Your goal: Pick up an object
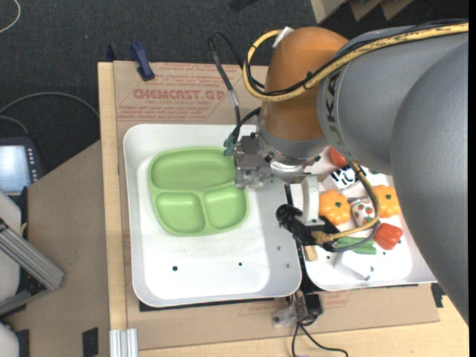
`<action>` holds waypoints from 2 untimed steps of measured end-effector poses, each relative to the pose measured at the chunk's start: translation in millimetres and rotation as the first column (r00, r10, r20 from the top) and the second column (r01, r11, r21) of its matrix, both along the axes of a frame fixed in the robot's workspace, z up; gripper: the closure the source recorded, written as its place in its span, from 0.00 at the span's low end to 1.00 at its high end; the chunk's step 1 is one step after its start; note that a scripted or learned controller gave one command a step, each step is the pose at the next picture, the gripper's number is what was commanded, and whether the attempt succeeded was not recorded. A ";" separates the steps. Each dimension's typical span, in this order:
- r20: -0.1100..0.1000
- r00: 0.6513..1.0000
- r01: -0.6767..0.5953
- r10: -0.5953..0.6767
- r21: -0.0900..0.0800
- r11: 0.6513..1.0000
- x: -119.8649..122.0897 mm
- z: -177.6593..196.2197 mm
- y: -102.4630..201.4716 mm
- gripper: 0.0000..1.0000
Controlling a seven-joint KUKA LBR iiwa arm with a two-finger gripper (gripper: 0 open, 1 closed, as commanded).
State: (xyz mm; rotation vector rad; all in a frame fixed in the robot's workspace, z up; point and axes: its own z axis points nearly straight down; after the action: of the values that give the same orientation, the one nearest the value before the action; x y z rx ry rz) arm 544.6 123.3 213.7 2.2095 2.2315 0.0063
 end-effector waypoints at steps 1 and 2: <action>-0.007 1.000 0.002 -0.002 0.002 1.000 -58.8 29.1 46.6 1.00; -0.006 1.000 0.009 -0.009 -0.001 1.000 -55.9 37.8 43.2 1.00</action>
State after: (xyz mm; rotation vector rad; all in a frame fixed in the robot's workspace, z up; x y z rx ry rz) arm 488.7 166.4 251.5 2.2219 2.2243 -0.0014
